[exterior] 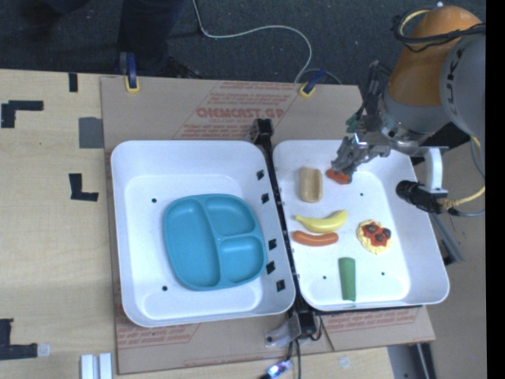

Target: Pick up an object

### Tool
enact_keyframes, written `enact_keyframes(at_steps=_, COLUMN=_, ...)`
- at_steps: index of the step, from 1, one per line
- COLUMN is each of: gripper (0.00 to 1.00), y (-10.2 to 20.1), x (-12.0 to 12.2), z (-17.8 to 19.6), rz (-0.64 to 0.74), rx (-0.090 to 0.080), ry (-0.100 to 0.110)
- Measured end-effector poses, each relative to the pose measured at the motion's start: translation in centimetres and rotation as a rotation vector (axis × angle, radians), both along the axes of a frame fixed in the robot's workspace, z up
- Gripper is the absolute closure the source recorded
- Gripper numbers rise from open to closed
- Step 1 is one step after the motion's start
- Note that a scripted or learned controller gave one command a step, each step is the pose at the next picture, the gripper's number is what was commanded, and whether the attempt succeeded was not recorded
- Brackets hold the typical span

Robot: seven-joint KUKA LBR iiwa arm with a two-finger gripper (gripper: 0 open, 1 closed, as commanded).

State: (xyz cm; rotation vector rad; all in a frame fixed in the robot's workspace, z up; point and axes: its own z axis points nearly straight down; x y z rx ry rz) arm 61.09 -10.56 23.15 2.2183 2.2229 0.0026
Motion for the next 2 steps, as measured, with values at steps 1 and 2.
enact_keyframes(at_steps=1, gripper=1.0, y=5.1, x=1.0, z=-1.0, rz=0.003, rx=0.0, ry=0.004)
enact_keyframes(at_steps=2, gripper=1.0, y=10.7, x=1.0, z=0.0, rz=0.003, rx=0.002, ry=0.003)
